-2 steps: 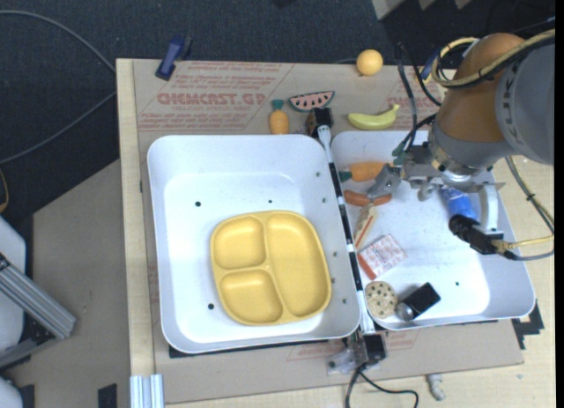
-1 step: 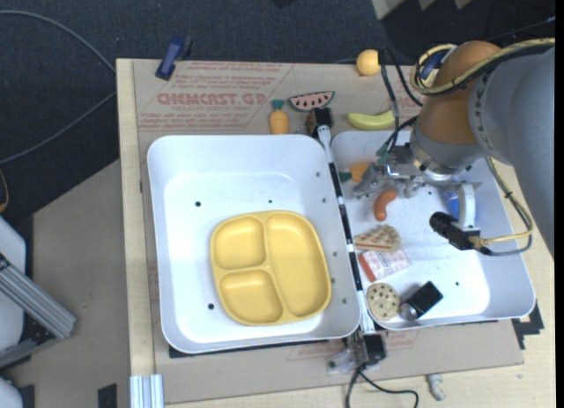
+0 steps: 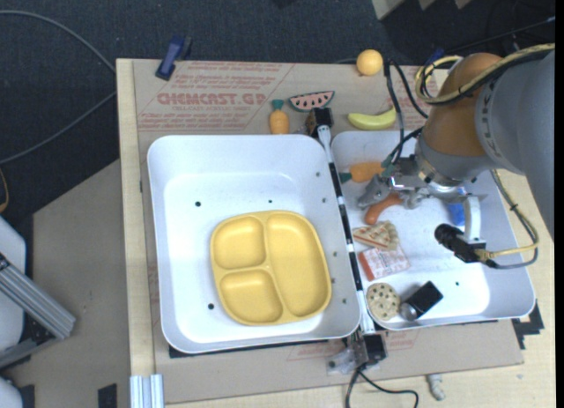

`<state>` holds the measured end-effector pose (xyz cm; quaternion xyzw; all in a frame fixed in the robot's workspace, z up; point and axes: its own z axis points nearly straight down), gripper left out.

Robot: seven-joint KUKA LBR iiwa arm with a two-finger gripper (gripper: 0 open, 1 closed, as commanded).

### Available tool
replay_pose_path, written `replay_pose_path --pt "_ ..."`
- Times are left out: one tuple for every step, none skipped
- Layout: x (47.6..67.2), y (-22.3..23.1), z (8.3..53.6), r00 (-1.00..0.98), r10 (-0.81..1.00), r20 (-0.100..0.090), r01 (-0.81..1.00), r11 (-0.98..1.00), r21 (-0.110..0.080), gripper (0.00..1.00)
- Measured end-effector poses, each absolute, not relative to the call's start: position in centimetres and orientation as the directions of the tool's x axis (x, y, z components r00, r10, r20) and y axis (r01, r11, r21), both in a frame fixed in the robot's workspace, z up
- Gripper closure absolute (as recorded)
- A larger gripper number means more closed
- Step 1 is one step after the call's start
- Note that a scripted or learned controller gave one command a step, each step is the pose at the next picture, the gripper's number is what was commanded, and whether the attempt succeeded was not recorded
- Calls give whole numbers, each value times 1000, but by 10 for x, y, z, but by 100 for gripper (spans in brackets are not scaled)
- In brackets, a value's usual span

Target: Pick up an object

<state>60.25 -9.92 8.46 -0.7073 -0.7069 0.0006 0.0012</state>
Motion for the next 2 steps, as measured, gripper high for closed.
replay_pose_path --pt "603 -99 95 1 1000 0 1000 -1 -1 100" --pt "580 -39 186 -2 1000 1 1000 2 2 100"
